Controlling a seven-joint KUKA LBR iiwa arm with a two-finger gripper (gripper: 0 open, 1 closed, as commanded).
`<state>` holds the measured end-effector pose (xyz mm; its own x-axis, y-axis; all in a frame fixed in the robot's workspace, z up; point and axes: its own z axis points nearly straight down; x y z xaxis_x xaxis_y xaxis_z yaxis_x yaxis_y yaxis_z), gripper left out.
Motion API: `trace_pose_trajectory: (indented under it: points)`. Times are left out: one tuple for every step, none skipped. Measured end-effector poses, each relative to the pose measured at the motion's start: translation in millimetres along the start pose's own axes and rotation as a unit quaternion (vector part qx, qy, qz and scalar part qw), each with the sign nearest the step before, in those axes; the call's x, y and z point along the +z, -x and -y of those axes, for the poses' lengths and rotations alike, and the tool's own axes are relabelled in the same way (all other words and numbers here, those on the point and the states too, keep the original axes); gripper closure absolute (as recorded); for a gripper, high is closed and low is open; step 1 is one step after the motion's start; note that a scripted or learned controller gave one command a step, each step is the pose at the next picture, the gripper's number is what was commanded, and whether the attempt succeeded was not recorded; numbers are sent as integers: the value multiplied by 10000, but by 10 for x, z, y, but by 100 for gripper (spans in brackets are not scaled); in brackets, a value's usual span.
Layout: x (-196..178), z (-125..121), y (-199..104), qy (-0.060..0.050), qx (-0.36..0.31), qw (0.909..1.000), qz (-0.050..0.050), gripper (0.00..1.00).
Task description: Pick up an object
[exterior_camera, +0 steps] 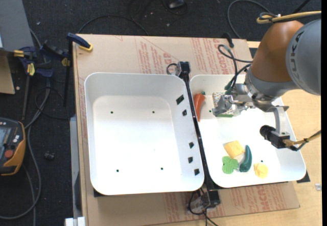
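Camera view: my gripper (pixel 223 104) hangs in the right bin (pixel 286 176), near the orange carrot-like toy (pixel 199 101).
Claw state: cannot tell; blurred.
Risk: I may clip the bin wall.

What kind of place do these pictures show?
Probably a robotics lab test bench: two white bins on a clamped board, a grey arm over small toy items, and loose cables on the floor.

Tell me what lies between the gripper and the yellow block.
In the camera view, bare white bin floor separates the gripper from the yellow block. The carrot lies off to the gripper's side, not in that stretch.
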<state>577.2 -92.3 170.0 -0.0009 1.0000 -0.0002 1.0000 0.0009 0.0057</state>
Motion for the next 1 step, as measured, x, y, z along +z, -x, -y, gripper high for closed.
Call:
trace_pose_trajectory:
  points:
    - [-233,-324,-30,-16,0,10000,1,100]
